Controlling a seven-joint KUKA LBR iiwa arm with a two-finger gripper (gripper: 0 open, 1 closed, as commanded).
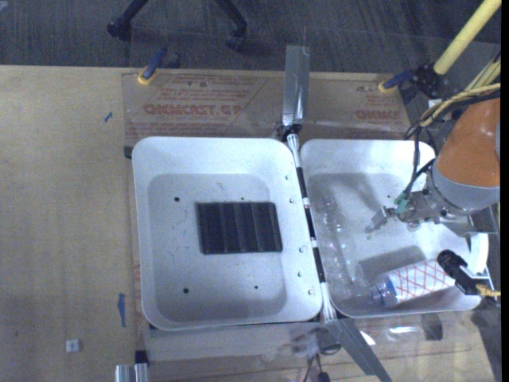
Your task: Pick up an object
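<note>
— Black and ribbed, a flat rectangular slab lies in the middle of the left bin, clear of all four walls, its long sides running along the bin's lower edge as the camera sees it.
— And the right bin?
— Clear plastic bottles lie along its left wall, faint against the white. In its lower right corner lies a red-and-white checked item with a blue piece at its left end. I cannot tell whether those are one thing or two.
— Where is the gripper?
— Over the middle of the right bin, reaching in from the bin's right edge below the arm's orange band, with its tip pointing towards the left wall.
— Spread or pressed together?
— I cannot tell; it is too small and blurred. Its tip shows against bare white floor, between the clear bottles and the checked item and apart from both. Whether it touches the floor is unclear.
— What carries the bins?
— A pale wooden surface.
</note>
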